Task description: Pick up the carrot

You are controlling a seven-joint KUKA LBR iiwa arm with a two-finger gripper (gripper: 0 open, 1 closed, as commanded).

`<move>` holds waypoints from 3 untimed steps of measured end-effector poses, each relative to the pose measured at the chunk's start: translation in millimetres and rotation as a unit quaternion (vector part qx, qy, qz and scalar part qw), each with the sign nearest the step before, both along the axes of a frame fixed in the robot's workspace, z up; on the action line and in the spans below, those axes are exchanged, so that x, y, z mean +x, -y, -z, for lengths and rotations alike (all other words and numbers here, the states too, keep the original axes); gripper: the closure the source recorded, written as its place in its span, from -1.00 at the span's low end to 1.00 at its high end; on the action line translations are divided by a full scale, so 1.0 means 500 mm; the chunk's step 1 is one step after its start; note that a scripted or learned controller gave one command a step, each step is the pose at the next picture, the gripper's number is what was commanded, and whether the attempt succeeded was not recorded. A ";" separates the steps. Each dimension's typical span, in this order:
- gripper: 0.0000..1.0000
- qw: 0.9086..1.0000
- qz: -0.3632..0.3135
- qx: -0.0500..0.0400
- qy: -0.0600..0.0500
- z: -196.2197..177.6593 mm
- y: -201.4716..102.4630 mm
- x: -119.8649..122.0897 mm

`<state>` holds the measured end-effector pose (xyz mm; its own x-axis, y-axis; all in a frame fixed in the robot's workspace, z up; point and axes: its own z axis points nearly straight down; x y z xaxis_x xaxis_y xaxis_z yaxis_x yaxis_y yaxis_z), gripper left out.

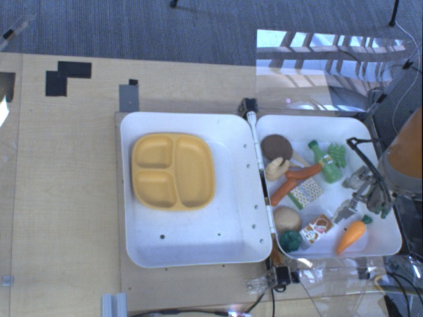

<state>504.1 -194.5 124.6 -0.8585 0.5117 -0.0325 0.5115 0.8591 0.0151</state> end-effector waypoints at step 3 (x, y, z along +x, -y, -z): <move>1.00 0.994 -0.107 -0.001 -0.008 -0.071 -0.099 0.081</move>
